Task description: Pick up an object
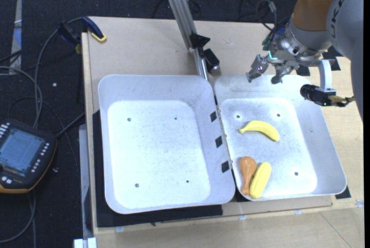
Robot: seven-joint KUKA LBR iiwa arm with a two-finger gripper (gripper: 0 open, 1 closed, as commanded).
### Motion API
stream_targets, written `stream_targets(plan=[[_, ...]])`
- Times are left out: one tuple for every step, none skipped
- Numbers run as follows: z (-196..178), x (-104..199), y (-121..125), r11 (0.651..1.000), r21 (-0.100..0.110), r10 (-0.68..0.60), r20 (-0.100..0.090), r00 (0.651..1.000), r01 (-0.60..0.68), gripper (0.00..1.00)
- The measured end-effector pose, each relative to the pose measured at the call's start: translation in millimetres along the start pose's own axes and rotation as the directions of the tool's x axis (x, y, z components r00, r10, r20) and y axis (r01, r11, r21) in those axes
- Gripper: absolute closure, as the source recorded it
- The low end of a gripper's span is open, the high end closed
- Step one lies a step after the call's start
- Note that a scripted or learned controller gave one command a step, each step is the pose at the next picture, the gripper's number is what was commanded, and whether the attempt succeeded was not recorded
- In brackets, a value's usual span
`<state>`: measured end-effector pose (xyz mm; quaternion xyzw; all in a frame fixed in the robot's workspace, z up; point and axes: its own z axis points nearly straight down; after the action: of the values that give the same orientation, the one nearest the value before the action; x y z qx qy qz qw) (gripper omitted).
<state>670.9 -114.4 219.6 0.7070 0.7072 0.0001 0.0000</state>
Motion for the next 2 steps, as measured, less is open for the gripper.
stream_targets(plan=[[0,0,0,1.000,0.000,0.000,0.000,1.000,0.000,0.00],[62,5,1,1.000,0.005,0.000,0.000,1.000,0.000,0.00]])
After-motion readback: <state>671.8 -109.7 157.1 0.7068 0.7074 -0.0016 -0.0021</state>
